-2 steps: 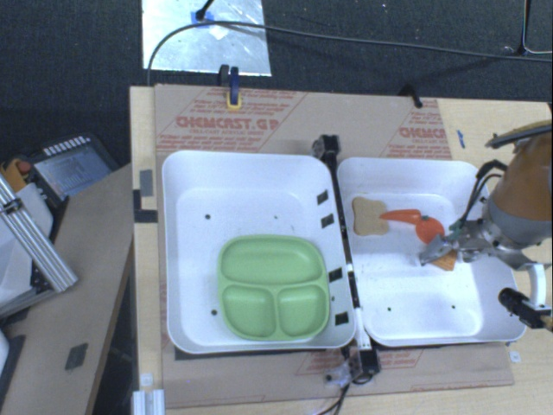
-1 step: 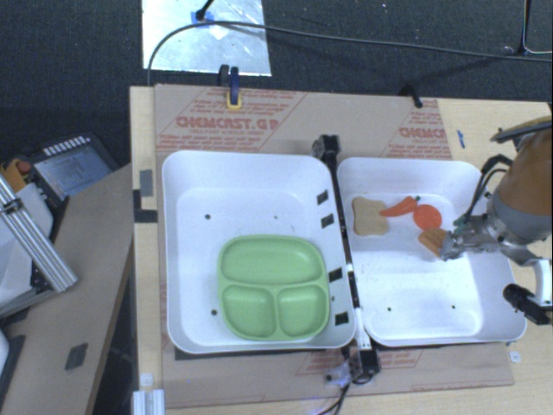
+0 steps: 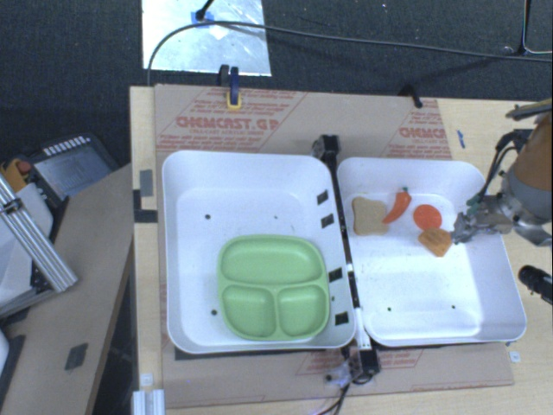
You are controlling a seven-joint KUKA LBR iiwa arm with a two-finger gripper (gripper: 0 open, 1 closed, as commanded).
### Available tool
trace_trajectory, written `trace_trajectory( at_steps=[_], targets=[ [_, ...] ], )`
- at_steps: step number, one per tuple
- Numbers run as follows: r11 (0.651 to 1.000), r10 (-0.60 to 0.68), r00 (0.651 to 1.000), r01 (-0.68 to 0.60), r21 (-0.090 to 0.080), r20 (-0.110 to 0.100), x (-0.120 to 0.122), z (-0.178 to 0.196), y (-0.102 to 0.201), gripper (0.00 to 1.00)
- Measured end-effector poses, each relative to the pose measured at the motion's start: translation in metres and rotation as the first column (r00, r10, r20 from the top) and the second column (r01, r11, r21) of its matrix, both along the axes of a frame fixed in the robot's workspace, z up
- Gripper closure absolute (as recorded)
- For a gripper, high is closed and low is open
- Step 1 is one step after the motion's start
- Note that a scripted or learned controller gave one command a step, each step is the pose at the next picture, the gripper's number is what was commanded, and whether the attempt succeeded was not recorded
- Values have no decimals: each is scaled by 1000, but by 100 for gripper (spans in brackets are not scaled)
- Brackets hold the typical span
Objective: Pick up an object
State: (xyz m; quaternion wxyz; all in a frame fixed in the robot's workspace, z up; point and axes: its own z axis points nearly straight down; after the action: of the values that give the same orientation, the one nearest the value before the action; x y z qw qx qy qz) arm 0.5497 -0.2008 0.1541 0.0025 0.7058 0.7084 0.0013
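**Gripper at the edge of the right bin, beside the food pieces**

The arm [image 3: 529,193] reaches in from the right, and its gripper [image 3: 464,227] sits low at the right side of the right bin [image 3: 432,305], just beside a small orange-brown block [image 3: 436,242]. Whether the gripper is open or closed cannot be told from this view, and nothing is visibly held.

The likely risks lie in the crowding. The block lies touching or nearly touching a round orange-red piece [image 3: 427,215], with a curved red pepper [image 3: 397,205] and a tan slice shaped like bread [image 3: 371,217] just to the left. A descent slightly off target could nudge the block away or pinch two pieces at once. The round piece looks smooth and may roll or slip out; the flat slice offers little height to grip. The bin wall is also near, so the gripper could catch on it.

The bins are glossy white plastic with rounded corners. In the left bin [image 3: 194,197] rests a pale green plate [image 3: 273,285] with three compartments, matte and smooth. The counter [image 3: 285,119] under both bins is covered with printed brown cardboard.
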Motion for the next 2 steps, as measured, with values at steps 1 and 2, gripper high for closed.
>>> trace_trajectory(
  at_steps=[1,2],
  targets=[
    [1000,1,1000,-1,0,0,3,47,8,100],
    [1000,1,1000,-1,0,1,5,96,7,100]
  ],
)
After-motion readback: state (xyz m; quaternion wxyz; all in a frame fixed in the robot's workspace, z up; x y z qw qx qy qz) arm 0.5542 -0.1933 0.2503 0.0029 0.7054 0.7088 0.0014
